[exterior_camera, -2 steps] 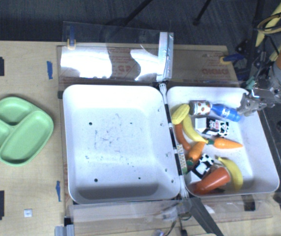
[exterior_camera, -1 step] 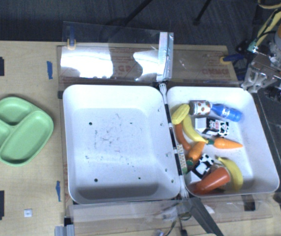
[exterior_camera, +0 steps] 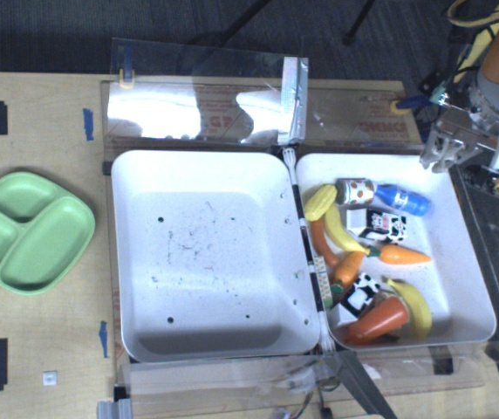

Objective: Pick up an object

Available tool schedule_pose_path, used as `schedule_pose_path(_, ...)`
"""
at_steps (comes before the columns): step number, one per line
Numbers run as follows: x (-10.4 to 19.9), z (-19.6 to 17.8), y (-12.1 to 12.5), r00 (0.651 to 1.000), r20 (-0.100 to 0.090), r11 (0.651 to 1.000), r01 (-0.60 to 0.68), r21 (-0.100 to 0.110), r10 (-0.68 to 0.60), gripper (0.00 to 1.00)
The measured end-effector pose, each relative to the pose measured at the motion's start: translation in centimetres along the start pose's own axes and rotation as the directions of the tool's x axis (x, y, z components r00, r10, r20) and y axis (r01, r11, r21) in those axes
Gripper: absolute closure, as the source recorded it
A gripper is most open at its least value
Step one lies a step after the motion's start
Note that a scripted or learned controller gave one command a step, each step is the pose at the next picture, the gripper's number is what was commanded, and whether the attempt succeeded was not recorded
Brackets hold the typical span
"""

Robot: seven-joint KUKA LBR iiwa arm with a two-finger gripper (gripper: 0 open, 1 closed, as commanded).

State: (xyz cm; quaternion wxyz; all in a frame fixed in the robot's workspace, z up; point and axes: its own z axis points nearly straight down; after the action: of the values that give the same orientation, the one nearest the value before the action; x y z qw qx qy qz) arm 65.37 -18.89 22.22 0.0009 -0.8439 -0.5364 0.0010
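Grey tool over bin rim

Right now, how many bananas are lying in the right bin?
2. One banana lies in the middle of the right bin, below the can; the other banana lies near the front, beside the red pepper. More may be hidden underneath.

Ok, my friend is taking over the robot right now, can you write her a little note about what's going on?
Gripper: above the right bin's far right corner, holding nothing; I cannot tell how its fingers are set.
Things: all in the right bin. Blue bottle and small can at the back, yellow bananas, orange carrot, red pepper at the front, black-and-white pieces between.
Left bin: nothing lies in it. Green divided plate sits on the bench.
Done: nothing picked up yet.
Left: lower into the pile, grab one object, lift it.
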Motion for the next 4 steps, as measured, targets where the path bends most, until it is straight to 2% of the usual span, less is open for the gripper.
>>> schedule_pose_path(1, 0.1, 0.0, 0.0, 1.000, 0.000, 1.000, 0.001, 0.000, -0.001, 0.00)
schedule_pose_path(2, -3.0, 6.6, -8.2, 0.973, -0.001, 0.973, 0.231, -0.001, -0.231, 0.00)
schedule_pose_path(3, -0.2, 13.6, -12.8, 0.867, 0.001, 0.867, 0.499, -0.008, -0.499, 0.00)
schedule_pose_path(4, -0.2, 12.4, -12.6, 0.867, 0.004, 0.867, 0.498, -0.015, -0.498, 1.00)
